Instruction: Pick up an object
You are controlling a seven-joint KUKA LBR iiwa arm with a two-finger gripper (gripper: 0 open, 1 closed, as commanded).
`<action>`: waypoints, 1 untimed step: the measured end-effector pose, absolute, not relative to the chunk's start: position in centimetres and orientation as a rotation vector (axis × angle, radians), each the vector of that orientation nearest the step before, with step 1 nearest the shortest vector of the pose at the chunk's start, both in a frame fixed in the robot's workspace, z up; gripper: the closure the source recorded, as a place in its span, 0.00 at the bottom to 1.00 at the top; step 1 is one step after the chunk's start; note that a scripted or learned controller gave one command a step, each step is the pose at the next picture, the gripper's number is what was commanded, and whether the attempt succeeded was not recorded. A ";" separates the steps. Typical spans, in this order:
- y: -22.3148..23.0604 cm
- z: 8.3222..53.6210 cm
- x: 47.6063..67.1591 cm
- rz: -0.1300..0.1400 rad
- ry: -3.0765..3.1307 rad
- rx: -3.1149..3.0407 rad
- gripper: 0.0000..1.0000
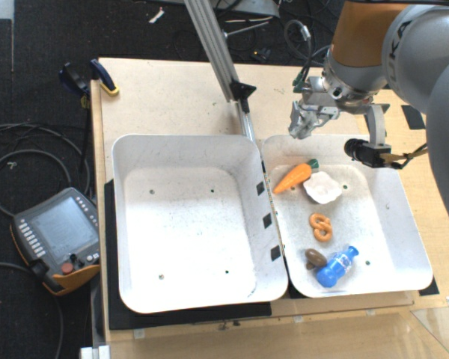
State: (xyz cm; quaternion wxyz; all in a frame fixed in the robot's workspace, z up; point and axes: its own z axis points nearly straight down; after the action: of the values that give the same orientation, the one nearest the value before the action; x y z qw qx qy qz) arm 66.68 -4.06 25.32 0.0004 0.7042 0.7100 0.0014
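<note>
Nothing is picked yet: your gripper point(305, 123) hangs over the far edge of the right bin point(400, 215), and you cannot tell its state. The carrot point(293, 176) lies near that bin's far-left corner, ungrasped; the whole pick remains.

Pale wooden bench point(172, 96) — two white bins point(135, 155) side by side.

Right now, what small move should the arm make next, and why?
Probably lower the gripper toward the carrot. The gripper hangs above the right bin's far edge with nothing between its fingers, and the carrot lies nearest below it, beside a white object.
</note>
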 end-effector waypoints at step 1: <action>1.1 23.7 67.3 0.000 2.232 2.214 1.00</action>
State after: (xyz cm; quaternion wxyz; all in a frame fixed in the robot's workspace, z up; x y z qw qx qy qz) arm 67.26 1.12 23.67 -0.0011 0.7042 0.7100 0.0001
